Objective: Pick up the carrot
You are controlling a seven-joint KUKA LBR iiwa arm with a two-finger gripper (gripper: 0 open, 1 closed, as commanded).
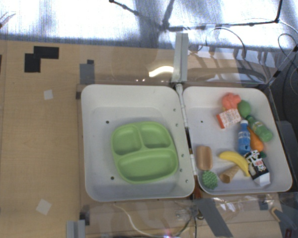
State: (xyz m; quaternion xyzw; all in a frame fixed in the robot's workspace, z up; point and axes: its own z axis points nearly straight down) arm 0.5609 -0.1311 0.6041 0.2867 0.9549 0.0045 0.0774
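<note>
Two white bins sit side by side. The left bin [97, 133] holds a green plate [145, 151] with three compartments, lying flat near the middle. The right bin [203, 103] holds the toys. The carrot [257, 142] is on the right side of the right bin. It is orange and only partly seen, wedged between the blue bottle [244, 139] on its left and the green bottle [261, 130] above and to its right, and it seems to touch both. Just below the carrot is the cow carton [259, 167], which reaches the bin's lower right corner. The banana [234, 158] lies left of the cow carton and below the blue bottle. The cone [229, 173] is under the banana, and beside it at the bin's lower left is a green bumpy ball [209, 179]. Above that ball, close to the divider, is a tan bun [204, 157]. At the top of the right bin are an orange-pink lump [231, 100], a green lime [245, 108] just to its right, and a red and white box [229, 118] under the lump. Claw state: cannot tell.
</note>
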